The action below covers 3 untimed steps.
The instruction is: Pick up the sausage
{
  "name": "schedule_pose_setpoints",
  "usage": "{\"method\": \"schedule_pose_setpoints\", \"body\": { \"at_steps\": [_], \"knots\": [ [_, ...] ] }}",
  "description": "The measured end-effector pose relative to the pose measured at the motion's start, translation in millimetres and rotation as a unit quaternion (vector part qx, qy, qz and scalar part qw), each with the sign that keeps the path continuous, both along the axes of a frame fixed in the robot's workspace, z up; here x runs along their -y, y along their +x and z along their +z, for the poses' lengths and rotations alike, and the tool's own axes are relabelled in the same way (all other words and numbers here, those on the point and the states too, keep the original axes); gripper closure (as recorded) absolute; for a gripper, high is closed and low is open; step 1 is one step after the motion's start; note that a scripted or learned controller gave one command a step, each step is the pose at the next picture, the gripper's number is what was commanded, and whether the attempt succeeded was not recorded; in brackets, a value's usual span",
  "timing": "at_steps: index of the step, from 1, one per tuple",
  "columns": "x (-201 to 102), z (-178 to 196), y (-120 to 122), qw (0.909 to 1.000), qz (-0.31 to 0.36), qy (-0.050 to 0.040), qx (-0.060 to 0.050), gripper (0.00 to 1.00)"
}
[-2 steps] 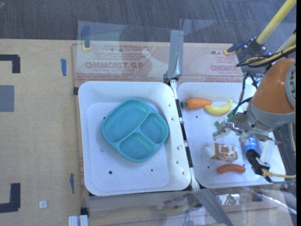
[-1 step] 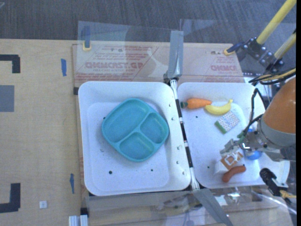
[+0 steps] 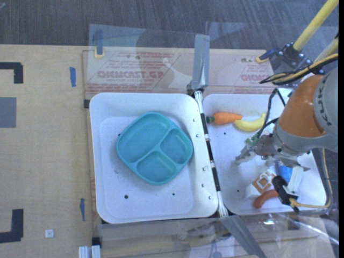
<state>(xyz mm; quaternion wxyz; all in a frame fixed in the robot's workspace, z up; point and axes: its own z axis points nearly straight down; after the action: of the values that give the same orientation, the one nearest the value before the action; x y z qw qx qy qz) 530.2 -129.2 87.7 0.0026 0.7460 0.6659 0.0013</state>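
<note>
The gripper [image 3: 250,150], spread or closed I could not tell, hung over the right bin [image 3: 232,183], the sausage [image 3: 263,199] lying unpicked nearby.

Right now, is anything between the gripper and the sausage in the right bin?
Yes. A small white-and-orange item lies between the gripper and the sausage, close beside the sausage. I cannot tell whether they touch.

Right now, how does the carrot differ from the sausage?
The carrot is brighter orange with a green end; the sausage is plain reddish. The carrot lies at the far side of the right bin, the sausage at the near side. Both are small, elongated, and lying flat.
</note>
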Motion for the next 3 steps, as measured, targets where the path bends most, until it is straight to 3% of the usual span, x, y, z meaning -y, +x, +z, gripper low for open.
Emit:
{"method": "schedule_pose_setpoints", "body": {
  "at_steps": [1,2,3],
  "knots": [
    [-28,0,74,0.9931,0.117,-0.0007,0.001,0.0],
    [2,-1,122,0.986,0.167,-0.001,0.0,0.0],
    [44,15,116,0.985,0.172,0.013,-0.005,0.0]
  ]
}}
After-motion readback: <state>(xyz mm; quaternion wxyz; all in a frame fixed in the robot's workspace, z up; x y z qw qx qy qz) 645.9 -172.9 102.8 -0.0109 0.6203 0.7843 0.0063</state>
